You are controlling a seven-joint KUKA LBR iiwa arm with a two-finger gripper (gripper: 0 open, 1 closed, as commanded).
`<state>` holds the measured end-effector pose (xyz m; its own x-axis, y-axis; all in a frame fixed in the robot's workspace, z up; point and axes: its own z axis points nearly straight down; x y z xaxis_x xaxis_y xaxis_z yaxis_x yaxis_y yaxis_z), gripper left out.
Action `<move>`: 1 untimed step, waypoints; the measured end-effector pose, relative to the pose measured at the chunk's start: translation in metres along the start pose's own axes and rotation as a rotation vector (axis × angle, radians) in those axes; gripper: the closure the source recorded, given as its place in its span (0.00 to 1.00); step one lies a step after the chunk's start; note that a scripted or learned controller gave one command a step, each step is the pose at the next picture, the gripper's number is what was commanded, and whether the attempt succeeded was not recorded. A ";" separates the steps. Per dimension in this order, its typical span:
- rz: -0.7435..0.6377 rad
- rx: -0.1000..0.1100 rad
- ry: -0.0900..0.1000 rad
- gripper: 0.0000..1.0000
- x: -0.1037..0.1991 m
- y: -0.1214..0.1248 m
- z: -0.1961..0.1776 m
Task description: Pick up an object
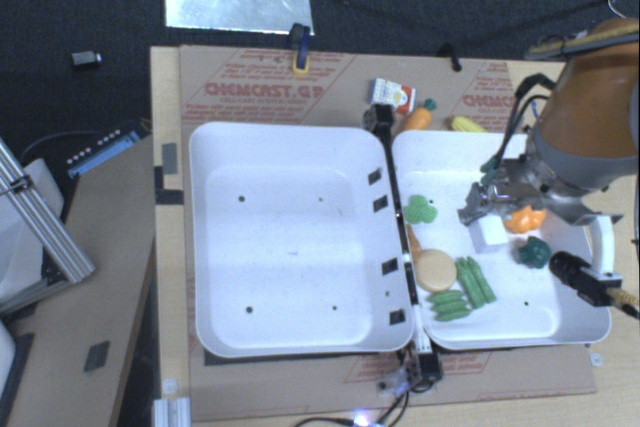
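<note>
My gripper (482,207) hangs over the right bin (560,330), low above its middle. Just below it lies a small white block (490,234), and an orange piece (526,219) sits right beside it. A dark green piece (534,253) lies a little further right. To the left of the gripper are a light green leafy piece (420,210), a round tan disc (436,269) and two green pods (476,280) (451,306). Nothing shows as held.
The left bin (215,215) lies beside the right one, with a black hinge strip (395,215) between them. Behind the bins, on the cardboard, lie a carrot (418,118), a yellow piece (465,125) and a small white and red box (391,95).
</note>
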<state>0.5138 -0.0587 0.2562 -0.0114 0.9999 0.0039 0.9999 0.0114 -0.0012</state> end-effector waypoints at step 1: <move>0.002 0.003 -0.002 1.00 0.051 0.050 0.077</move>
<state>0.5631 -0.0071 0.1796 -0.0096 1.0000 0.0024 0.9999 0.0096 -0.0037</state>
